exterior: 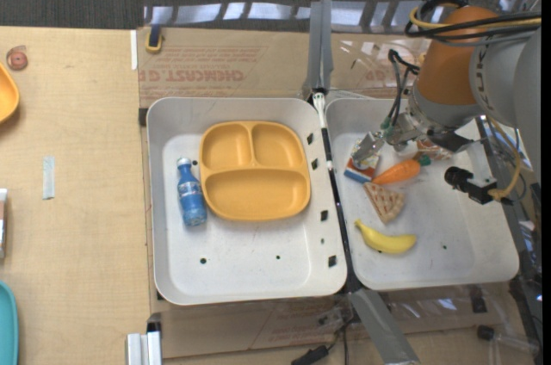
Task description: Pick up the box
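A small box (358, 169) with a blue edge and red-and-white faces lies tilted in the upper left part of the right bin (482, 256). My gripper (373, 148) hangs low right over the box's upper end, reaching in from the right under the orange wrist band (452, 66). The gripper's tip seems to touch or nearly touch the box. An orange carrot (398, 172) lies just right of the box, against it.
In the right bin a waffle-like wedge (385, 201) and a banana (386, 240) lie below the box, and a red-and-white item (435, 150) sits under the arm. The left bin (250, 269) holds a yellow divided plate (255, 169) and a blue bottle (190, 193).
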`<action>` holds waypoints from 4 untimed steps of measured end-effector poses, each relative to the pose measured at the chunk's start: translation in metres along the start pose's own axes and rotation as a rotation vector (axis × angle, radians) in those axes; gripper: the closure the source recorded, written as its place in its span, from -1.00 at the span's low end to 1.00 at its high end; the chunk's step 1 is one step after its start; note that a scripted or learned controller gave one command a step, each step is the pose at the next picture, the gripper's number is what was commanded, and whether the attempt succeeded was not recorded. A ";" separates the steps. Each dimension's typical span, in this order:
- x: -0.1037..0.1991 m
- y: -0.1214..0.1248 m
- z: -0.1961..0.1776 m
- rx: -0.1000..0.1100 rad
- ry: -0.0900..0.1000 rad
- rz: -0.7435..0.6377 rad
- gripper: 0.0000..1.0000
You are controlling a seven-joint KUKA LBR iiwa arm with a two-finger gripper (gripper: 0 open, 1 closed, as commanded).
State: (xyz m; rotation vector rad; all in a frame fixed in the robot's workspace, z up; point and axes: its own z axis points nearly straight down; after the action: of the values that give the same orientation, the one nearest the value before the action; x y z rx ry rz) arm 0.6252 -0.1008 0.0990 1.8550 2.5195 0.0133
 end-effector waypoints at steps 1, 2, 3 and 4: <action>0.006 -0.015 0.000 0.000 0.001 0.177 -1.00; 0.007 -0.006 0.001 0.007 0.003 0.335 -1.00; 0.006 -0.005 -0.010 0.000 -0.001 0.335 1.00; 0.006 -0.005 -0.010 0.000 -0.001 0.335 -1.00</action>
State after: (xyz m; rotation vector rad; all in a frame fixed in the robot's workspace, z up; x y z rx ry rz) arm 0.6186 -0.0968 0.1089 2.2494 2.1759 0.0153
